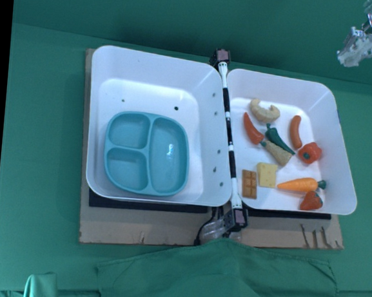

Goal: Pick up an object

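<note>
Toy food pieces lie in the right bin, and we count several: a beige curled piece at the far side, a red chili, a sausage, a red pepper, a cone with a dark green top, a yellow cheese slice, a brown waffle, an orange carrot and a strawberry at the near right corner. In the left bin we see a teal plate with three compartments. We see the pincer high at the top right, above the green counter and well apart from both bins. We cannot tell if it is spread or pressed together; nothing shows between its tips.
</note>
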You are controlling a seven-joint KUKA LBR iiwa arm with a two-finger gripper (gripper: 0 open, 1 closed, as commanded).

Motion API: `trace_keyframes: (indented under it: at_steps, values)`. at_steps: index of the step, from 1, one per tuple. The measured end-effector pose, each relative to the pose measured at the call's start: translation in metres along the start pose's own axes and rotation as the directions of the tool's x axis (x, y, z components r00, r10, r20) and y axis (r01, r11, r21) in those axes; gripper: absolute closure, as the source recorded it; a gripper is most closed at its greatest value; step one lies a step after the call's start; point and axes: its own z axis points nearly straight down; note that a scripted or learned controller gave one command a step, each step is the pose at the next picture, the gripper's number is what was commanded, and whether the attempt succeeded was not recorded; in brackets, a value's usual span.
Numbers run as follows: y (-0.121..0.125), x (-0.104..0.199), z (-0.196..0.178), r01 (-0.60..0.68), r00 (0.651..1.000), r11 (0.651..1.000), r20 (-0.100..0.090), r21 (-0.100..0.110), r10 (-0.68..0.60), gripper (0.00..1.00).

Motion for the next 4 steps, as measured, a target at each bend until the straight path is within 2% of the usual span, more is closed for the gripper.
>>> trace_keyframes:
  at_steps: [1,2,3,4]
  values:
    - [-0.015,0.000,-0.015,0.000,1.000,1.000,-0.001,-0.001,0.000,1.00]
    - [-0.088,-0.001,-0.074,-0.001,1.000,1.000,0.002,-0.006,0.001,1.00]
    - [-0.085,-0.001,-0.069,0.000,1.000,1.000,0.001,0.000,0.000,0.00]
    - [0.003,0.001,-0.130,0.004,1.000,1.000,0.006,-0.012,-0.004,0.00]
